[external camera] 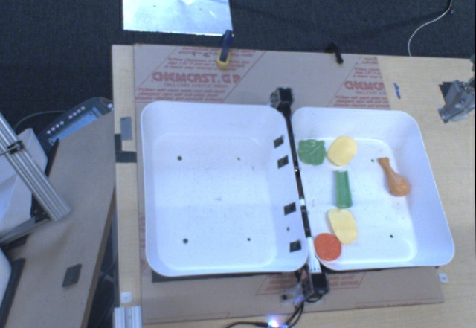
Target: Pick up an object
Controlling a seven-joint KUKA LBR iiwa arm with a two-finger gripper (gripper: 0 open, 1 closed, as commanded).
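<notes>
**Gripper off to the side, pick not yet begun**

Gripper (455,101) at the far right edge, outside the right bin (372,239); parted or closed, cannot tell. In that bin: green leaf (312,152), yellow disc (342,149), green stick (342,189), orange piece (394,178), yellow lump (343,226), red disc (327,247). Probably at the approach step. Next: choose a target, likely the orange piece lying apart from the rest, centre above it, then descend.

Gripper (455,101) showing as small grey metallic piece. Surface looking pale grey, lighter shiny patches gleaming on top, darker shadow lying underneath. Outline appearing angular and blocky. Finer details coming out blurred, too small for telling.
</notes>
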